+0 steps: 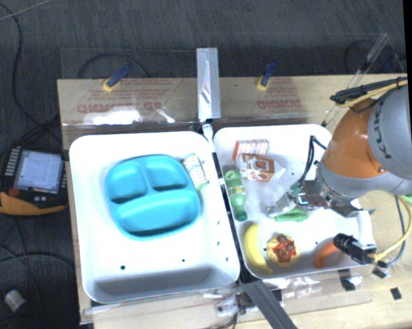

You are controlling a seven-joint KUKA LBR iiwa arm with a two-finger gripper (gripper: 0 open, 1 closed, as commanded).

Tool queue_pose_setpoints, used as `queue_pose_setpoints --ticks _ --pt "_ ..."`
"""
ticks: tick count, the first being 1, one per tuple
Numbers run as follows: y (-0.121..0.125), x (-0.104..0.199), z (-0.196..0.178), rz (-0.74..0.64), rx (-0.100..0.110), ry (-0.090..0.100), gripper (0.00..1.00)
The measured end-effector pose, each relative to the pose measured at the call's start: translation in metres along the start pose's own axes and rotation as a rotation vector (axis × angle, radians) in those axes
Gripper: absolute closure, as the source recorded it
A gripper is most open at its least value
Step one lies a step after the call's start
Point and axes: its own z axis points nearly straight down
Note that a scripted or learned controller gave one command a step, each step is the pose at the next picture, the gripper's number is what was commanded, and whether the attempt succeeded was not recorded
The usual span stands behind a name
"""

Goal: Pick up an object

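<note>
My gripper (291, 201) is low over the middle of the right bin (316, 135), with the grey and orange arm behind it to the right. A flat green object (291, 217) lies just under its tip. Whether they touch is unclear. Around it lie a red and white packet (253, 160), a green bottle (235, 193), a yellow banana (252, 247), a red and yellow round toy (281, 249) and an orange carrot-like piece (325, 252).
The left bin (89, 203) holds a blue divided plate (152, 194) with a small striped packet (195, 171) at its upper right corner. A ridge between the bins runs down the middle. A black cable and fitting (352, 245) hang near the right bin's front corner.
</note>
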Motion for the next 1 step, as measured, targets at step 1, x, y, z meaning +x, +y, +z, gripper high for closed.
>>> queue_pose_setpoints --ticks 1 --pt "0.0321 0.0318 -0.1102 0.096 0.013 -0.002 1.00"
